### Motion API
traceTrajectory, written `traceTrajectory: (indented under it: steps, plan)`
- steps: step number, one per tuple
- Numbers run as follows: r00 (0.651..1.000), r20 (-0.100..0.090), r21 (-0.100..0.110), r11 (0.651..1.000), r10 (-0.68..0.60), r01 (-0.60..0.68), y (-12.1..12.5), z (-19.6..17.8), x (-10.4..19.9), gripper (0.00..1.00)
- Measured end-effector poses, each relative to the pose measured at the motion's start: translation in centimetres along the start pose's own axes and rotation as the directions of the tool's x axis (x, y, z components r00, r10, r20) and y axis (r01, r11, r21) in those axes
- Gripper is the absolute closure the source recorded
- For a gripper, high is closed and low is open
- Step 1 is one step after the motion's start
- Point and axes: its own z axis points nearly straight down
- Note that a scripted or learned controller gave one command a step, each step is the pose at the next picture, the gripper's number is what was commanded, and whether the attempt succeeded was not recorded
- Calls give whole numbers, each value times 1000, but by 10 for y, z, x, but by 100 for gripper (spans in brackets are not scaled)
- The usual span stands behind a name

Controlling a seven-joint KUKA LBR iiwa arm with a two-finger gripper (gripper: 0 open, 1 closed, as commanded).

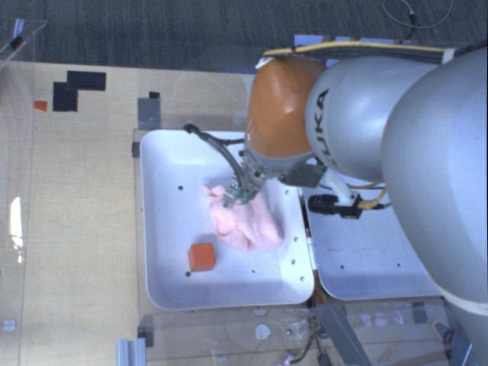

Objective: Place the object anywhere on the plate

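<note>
Jaws down at the pink plate in the left bin, orange block lying apart.

From the overhead camera I've got the jaws [238, 195] low over the upper edge of the pink plate [245, 224], and I can't tell how far they're open or whether they hold anything. The orange block [202, 257] sits on the left bin [164, 204] floor, near the plate's lower left, not touching. I reckon I should approach it straight down, squarely.
</note>
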Motion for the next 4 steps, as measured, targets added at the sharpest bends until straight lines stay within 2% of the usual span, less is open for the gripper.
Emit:
traceTrajectory:
  steps: [1,2,3,4]
  plan:
    - [1000,4,-6,1000,-22,23,52,61,24,100]
    - [997,16,-12,997,-73,73,-32,63,-8,100]
    - [983,1,-3,983,-181,181,39,13,71,100]
    - [887,9,-3,887,-462,462,4,-66,21,100]
